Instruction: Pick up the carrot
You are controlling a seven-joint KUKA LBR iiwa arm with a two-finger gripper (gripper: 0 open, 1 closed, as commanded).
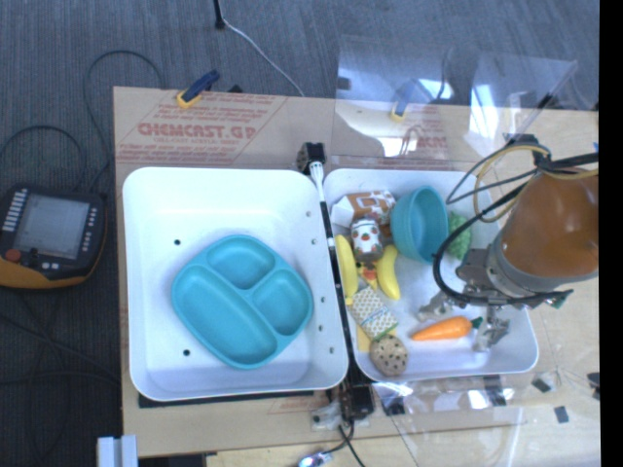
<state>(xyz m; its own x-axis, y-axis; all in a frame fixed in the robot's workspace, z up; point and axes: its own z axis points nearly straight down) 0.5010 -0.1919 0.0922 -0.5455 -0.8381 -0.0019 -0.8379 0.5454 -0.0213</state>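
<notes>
dark grey carpet (58,27), seemingly daylit, under bench (156,125).

A robotics lab. A worktop (224,129) covered in brown printed board bears two white bins (156,222) side by side, with clear plastic sheets (506,86) at its far right corner. A teach pendant (49,236) lies on grey carpet (97,17) off the left edge, cables (243,32) trail across the floor, and a grey and orange arm (550,227) reaches in from the right.
</notes>
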